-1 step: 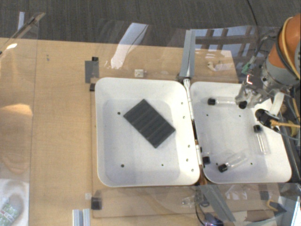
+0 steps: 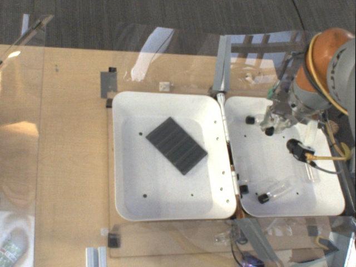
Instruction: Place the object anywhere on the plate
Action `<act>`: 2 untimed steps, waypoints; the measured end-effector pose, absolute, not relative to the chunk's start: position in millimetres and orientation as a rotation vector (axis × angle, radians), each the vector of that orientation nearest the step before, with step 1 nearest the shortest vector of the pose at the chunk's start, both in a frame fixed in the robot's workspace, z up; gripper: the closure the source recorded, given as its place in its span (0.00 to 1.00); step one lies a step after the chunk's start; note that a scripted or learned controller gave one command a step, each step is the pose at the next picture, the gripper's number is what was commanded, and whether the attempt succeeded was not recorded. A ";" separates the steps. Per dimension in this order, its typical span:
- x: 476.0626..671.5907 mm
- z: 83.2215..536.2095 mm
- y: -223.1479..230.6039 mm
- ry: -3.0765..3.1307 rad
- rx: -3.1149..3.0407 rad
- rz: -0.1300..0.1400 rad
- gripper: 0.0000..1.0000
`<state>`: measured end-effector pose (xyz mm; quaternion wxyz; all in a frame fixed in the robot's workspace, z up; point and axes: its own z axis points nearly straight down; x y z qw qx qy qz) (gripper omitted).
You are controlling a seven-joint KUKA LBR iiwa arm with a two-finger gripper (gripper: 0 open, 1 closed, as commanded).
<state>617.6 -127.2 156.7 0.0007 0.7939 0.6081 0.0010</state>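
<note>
Camera view shows the likely object, a clear tube (image 2: 276,192) with a black cap, lying in the near left part of the right bin (image 2: 322,202); it looks light, stiff, slick and apt to roll, so a grasp across its middle seems best; a second tube (image 2: 310,171) lies further right; a small black piece (image 2: 250,119) sits far left, near the gripper (image 2: 272,124), whose grasp cannot be told; the dark plate (image 2: 176,145) lies in the left bin (image 2: 133,193), the bins' rims between.
</note>
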 end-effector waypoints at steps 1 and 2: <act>628.1 129.7 -94.8 2.026 2.399 0.003 1.00; 582.0 185.9 -8.9 2.181 2.257 0.008 1.00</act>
